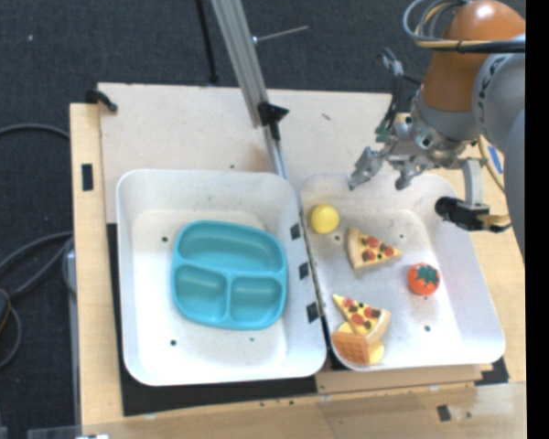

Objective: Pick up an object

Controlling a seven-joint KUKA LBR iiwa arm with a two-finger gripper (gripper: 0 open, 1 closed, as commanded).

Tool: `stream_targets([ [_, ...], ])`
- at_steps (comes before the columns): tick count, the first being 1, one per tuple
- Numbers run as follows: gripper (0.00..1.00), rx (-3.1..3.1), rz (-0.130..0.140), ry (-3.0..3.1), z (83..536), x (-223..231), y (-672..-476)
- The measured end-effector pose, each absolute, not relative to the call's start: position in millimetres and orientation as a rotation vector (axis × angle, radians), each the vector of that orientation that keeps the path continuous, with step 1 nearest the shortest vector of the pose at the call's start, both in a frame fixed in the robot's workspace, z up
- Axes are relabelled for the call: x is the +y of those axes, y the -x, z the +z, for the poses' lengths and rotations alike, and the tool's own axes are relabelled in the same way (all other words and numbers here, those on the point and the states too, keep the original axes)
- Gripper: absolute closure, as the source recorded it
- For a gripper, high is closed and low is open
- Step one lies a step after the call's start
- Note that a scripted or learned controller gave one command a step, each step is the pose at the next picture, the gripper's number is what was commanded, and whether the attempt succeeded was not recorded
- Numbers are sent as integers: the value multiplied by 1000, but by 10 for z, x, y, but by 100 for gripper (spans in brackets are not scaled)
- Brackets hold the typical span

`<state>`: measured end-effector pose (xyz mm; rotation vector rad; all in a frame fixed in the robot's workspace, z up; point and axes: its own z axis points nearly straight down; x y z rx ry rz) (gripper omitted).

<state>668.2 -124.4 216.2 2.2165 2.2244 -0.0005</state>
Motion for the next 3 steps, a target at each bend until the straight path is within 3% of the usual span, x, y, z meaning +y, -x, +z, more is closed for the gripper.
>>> stream_targets([
  [1, 0, 2225, -2, -2216, 2163, -1246, -6681],
  [3, 0, 2219, -2, -2219, 1338, -1254, -6652],
])
